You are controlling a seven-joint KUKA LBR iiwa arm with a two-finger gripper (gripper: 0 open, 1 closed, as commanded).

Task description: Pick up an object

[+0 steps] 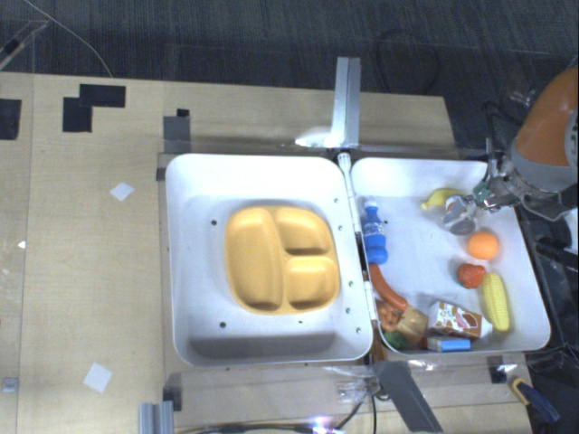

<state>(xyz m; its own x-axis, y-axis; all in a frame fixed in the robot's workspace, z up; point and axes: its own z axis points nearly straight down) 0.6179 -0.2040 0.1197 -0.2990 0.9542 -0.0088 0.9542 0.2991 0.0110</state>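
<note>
My gripper [460, 213] hangs low over the back of the right bin [534, 333], at the end of the grey arm with its orange band [548, 134]. It sits right beside a yellow banana [438, 197], on the banana's right end, and just above an orange ball [484, 245]. Whether it touches the banana is not clear. Further forward lie a red fruit [470, 275], a yellow corn cob [495, 301], a small printed carton [454, 318], a brown lump [412, 322] and an orange-red sausage shape [387, 287]. A blue bottle [373, 234] lies along the bin's left wall.
The left bin [194, 333] holds a yellow divided plate [279, 259] in its middle. A metal post [347, 107] stands behind the wall between the two bins. Cables and dark gear crowd the bench to the right of the right bin.
</note>
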